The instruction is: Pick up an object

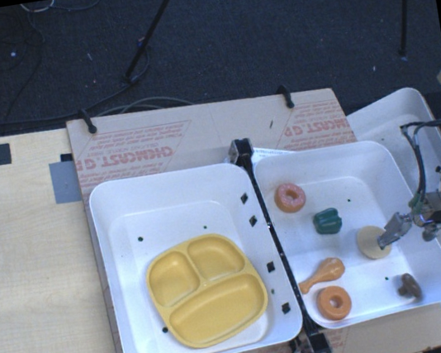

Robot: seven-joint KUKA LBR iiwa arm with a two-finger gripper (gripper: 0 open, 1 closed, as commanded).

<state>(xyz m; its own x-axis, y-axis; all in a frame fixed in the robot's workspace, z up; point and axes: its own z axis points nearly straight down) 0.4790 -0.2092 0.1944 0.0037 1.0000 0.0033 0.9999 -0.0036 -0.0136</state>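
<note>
Gripper (392,231) sits at the right bin's (384,154) right side, fingers state unclear, tip touching or just beside a tan disc (371,242); likely light, stiff, smooth toy, best pinched across its edges.

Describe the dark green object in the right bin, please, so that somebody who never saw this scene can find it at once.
Look at the right bin, the one without the yellow divided tray. Near its middle, below and to the right of the pink-frosted doughnut, lies the dark green object, small and lumpy. It is the only green thing there; its neighbours are pink, tan, orange or brown.
</note>
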